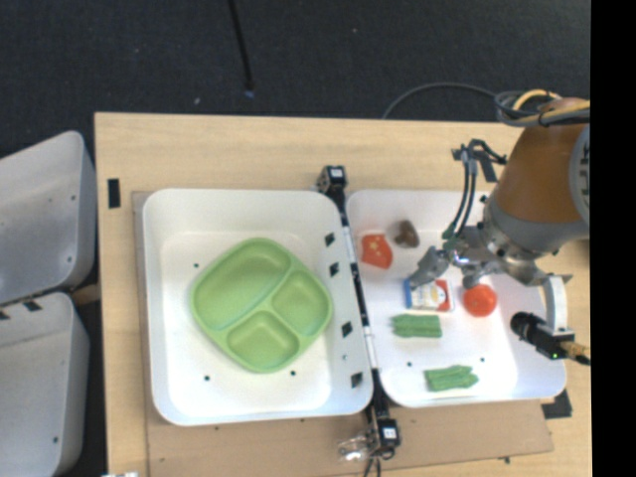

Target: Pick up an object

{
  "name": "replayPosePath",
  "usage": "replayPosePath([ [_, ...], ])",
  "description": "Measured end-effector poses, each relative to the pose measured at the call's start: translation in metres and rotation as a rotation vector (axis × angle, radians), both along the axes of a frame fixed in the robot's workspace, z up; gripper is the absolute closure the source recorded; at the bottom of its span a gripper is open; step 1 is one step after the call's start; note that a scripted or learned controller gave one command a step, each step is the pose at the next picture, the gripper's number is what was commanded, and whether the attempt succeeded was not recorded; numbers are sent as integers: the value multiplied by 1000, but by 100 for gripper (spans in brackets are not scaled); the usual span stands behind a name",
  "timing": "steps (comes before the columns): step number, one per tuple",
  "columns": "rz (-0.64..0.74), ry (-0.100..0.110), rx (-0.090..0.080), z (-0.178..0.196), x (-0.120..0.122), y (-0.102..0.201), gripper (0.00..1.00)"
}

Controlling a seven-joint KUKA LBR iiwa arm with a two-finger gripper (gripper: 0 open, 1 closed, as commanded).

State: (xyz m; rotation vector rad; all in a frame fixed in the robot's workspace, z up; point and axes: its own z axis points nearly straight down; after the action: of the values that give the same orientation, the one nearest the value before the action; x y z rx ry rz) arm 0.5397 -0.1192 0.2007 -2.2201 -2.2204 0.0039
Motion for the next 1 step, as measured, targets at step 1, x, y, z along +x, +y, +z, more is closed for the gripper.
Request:
replayPosePath([
  [1,-1,1,0,-63,-3,-4,0],
])
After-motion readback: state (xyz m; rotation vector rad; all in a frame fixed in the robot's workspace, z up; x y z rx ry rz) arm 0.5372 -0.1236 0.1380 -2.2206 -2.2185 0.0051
